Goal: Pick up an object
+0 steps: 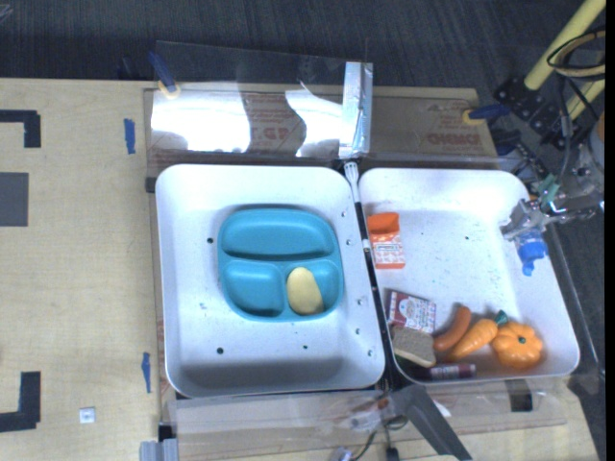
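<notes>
My end effector [530, 230] hangs at the far right rim of the right bin [452, 188]; whether it is open or closed I cannot tell, and I see nothing in it. The nearest pickable things lie below and to its left: the orange pumpkin [517, 345], then the carrot [476, 338] and sausage [454, 327], both slanting up-right. The juice carton [385, 240] sits well apart, straight left.

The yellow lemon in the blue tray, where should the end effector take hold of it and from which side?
Come straight down on the lemon and close across its narrower middle. It lies alone in one compartment of the blue tray, whose ridges would likely block a sideways approach.
</notes>
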Tool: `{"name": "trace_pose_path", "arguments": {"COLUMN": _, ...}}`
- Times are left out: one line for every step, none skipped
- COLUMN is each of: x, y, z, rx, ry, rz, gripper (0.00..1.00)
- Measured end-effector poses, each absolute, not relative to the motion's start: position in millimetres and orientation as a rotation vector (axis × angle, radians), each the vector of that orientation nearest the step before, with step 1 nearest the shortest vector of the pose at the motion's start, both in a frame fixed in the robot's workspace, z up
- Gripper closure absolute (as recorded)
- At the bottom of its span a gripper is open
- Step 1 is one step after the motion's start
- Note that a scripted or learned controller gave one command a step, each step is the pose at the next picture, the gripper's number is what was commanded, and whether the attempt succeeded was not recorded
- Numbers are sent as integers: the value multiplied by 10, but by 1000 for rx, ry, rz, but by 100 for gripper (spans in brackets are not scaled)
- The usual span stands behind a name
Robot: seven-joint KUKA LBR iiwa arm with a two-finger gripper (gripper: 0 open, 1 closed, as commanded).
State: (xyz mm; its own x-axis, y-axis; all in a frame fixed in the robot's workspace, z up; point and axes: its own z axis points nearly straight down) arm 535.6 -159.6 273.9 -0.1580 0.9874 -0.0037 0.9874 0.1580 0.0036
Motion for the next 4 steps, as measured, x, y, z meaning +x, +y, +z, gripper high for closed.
{"name": "trace_pose_path", "arguments": {"x": 5279, "y": -1668, "z": 2711, "rx": 1734, "ry": 2619, "rz": 0, "gripper": 100}}
{"name": "trace_pose_path", "arguments": {"x": 5471, "y": -1464, "z": 2626, "rx": 1165, "ry": 2917, "rz": 1, "gripper": 100}}
{"name": "trace_pose_path", "arguments": {"x": 6278, "y": -806, "z": 2072, "rx": 1016, "ry": 2973, "rz": 3, "gripper": 100}}
{"name": "trace_pose_path", "arguments": {"x": 6537, "y": -552, "z": 1846, "rx": 1532, "ry": 2739, "rz": 3, "gripper": 100}}
